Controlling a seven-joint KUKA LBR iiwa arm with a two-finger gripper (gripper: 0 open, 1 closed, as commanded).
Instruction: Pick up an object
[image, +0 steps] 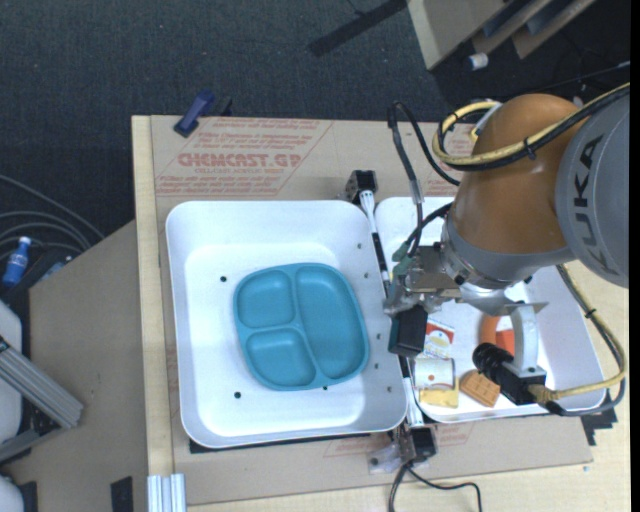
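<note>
A blue sectioned plate (298, 325) lies in the left white bin (200, 260). The right bin (590, 330) holds several small objects: a white card with red print (437, 340), a yellow piece (440, 398), a tan waffle-like block (478, 387) and an orange item (497, 333) partly hidden by a black part. My gripper (407, 330) hangs low at the left side of the right bin, close to the divider between the bins and just left of the white card. The arm's large orange-brown wrist covers much of that bin.
A black clamp (361, 185) sits at the back between the bins. A blue marker-like object (194, 115) lies at the bench's back left corner. Cables run over the arm and along the right bin's front edge.
</note>
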